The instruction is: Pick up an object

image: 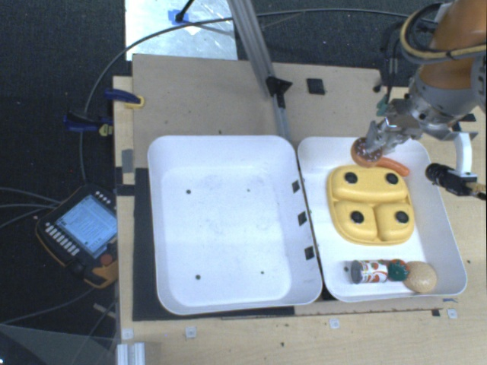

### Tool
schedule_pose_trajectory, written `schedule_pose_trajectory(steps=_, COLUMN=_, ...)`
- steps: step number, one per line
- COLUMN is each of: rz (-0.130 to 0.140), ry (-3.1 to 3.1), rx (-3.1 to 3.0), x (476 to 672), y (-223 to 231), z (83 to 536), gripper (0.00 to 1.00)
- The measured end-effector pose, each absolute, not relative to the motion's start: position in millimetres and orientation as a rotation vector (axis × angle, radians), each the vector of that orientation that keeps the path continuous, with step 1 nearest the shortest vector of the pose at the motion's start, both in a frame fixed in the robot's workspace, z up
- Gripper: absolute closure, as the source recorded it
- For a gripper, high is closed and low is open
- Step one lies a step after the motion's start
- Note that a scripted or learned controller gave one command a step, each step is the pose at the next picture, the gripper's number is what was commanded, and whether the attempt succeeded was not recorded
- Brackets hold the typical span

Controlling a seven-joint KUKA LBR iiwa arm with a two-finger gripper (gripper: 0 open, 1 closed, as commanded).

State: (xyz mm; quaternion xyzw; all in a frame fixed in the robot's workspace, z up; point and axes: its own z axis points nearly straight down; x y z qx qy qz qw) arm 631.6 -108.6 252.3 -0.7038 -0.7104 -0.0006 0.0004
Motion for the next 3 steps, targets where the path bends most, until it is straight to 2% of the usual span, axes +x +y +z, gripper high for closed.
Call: schedule_pose_trajectory(steps=3, rz=-0.003, ry=-2.231, rx=-2.209, x=596.4, y=58, z=238, gripper=1.0)
